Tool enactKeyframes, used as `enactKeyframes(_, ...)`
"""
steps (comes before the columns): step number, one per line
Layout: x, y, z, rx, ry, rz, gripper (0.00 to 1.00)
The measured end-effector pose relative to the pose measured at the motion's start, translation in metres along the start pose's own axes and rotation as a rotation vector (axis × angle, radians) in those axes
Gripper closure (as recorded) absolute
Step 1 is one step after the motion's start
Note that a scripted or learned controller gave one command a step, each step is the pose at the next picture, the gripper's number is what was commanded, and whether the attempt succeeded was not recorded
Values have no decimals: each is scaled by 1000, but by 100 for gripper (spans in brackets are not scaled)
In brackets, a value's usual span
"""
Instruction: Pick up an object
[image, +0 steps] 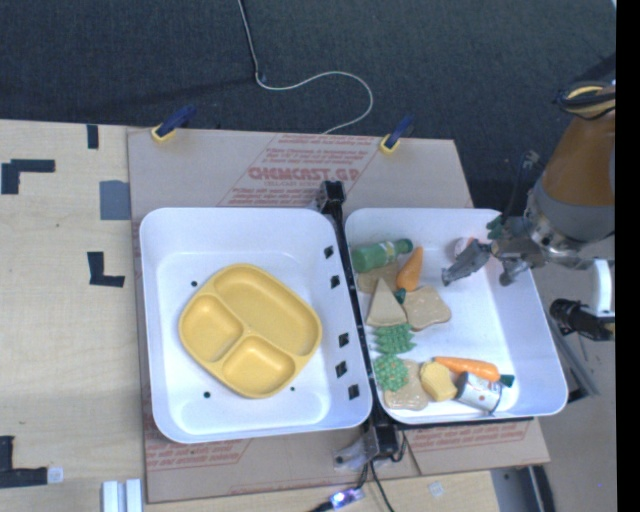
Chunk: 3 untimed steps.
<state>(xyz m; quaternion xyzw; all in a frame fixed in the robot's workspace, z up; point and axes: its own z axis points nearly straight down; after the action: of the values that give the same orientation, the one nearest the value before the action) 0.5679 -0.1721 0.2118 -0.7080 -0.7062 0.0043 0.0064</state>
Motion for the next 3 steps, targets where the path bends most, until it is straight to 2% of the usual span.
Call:
enactKeyframes(1,0,3,-8,-13,-2,-4,0)
enactKeyframes(2,0,-5,39,-10,-3,-3,0)
enactKeyframes(3,5,-8,103,-8,-2,-4,0)
